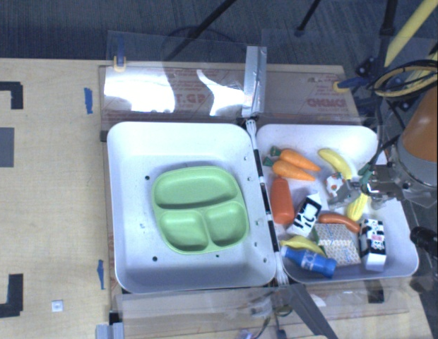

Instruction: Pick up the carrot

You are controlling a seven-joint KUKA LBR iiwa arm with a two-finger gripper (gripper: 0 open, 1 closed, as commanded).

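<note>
The carrot (295,164) lies in the right bin (399,249), near that bin's far left corner, apparently as a pair of orange roots with green tops pointing toward the divider. A banana (335,162) lies just right of the carrot; an orange-red bottle-like item (281,200) sits just in front of it.

The gripper (354,187) hovers over the bin's right half, right of the carrot and beside the banana. Whether it is open or closed cannot be told, and nothing is seen held in it.

Assessment: approach not yet made. The gripper should travel left, clear the banana, centre over the carrot's mid-body, align across its narrow width, and descend without nudging the bottle-like item. The green tray (199,207) in the left bin (127,203) is not involved.
</note>
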